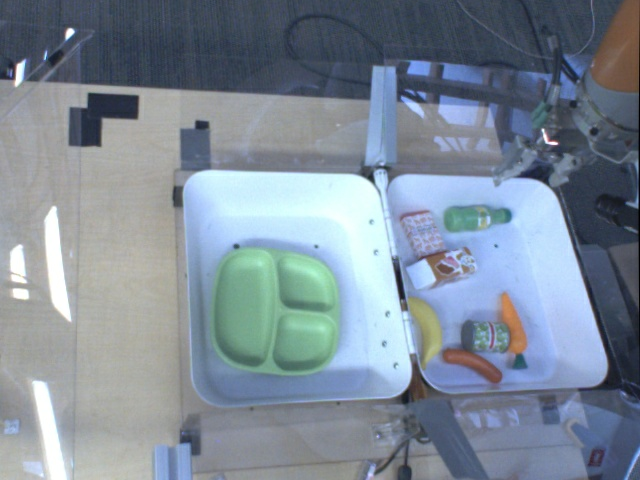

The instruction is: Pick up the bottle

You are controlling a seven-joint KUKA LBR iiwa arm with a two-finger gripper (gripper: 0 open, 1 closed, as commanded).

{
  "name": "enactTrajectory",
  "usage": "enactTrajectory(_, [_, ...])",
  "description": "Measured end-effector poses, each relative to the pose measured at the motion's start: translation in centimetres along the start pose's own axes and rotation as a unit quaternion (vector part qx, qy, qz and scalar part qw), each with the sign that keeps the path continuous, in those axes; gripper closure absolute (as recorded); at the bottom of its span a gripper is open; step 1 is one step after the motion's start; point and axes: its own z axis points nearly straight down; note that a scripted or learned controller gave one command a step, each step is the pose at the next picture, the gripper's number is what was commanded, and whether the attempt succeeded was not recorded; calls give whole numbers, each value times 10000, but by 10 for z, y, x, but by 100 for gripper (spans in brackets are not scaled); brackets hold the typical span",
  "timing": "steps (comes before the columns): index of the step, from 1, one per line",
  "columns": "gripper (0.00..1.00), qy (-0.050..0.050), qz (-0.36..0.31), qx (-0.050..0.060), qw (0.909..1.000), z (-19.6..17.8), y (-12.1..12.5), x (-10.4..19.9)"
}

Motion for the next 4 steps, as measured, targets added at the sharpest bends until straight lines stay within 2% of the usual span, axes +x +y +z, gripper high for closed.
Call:
enactTrajectory(1, [0,3,-22,0,10000,67,31,20])
enactTrajectory(2, [0,0,-1267,-2,9919,186,31,11])
enactTrajectory(3, [100,-24,-1283,-64,9917,172,35,12])
enactTrajectory(4, [100,-1,-757,-33,9971,21,33,54])
